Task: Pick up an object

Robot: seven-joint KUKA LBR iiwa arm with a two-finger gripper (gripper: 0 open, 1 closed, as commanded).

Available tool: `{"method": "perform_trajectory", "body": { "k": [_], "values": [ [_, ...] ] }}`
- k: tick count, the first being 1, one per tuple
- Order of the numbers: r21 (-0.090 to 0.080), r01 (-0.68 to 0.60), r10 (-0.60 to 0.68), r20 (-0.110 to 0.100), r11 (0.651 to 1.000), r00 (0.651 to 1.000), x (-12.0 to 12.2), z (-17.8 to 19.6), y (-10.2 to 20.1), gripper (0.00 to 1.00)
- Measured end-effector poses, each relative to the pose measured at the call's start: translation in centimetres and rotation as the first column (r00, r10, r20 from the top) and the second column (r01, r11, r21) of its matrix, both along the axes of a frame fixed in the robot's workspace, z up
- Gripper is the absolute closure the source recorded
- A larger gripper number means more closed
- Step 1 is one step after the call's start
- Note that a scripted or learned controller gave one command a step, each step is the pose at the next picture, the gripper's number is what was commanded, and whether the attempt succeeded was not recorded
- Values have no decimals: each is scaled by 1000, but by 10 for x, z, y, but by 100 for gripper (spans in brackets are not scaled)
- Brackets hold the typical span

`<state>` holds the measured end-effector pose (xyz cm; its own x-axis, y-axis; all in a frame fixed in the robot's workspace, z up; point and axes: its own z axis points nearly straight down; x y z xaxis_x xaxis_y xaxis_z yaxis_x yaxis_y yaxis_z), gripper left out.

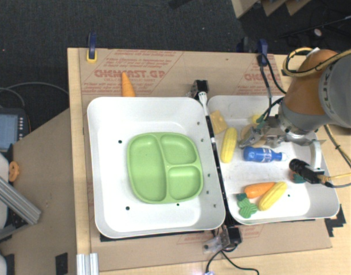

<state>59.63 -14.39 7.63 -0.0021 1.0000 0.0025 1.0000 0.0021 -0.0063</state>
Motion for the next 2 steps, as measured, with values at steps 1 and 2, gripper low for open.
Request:
{"method": "perform_trajectory", "body": {
  "k": [1, 2],
  "values": [
    [-4, 3, -3, 10, 1000, 1000, 2, 19, -3, 100],
    [-6, 0, 1, 18, 1000, 1000, 35, 104, 2, 100]
  ]
}}
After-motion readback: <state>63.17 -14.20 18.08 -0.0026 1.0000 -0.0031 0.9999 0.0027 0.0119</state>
